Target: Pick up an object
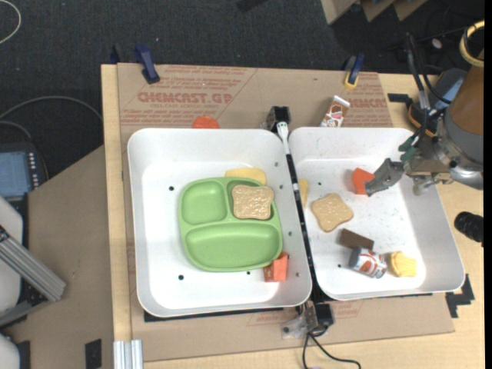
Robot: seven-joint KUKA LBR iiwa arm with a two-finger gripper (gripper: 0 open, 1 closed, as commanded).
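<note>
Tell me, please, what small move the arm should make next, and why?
Probably a short descent onto the small orange block in the right white bin: the end effector hangs right beside it, and no object is visibly between its fingers. Whether it is aligned is hard to judge.

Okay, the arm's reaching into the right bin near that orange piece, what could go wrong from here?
1. The hand sits right beside the small orange block, so closing could nudge it away instead of gripping it.
2. The block lies near the right white bin's far wall, leaving little room for the fingers.
3. The tan bread-shaped slice lies just below and could be bumped.
</note>
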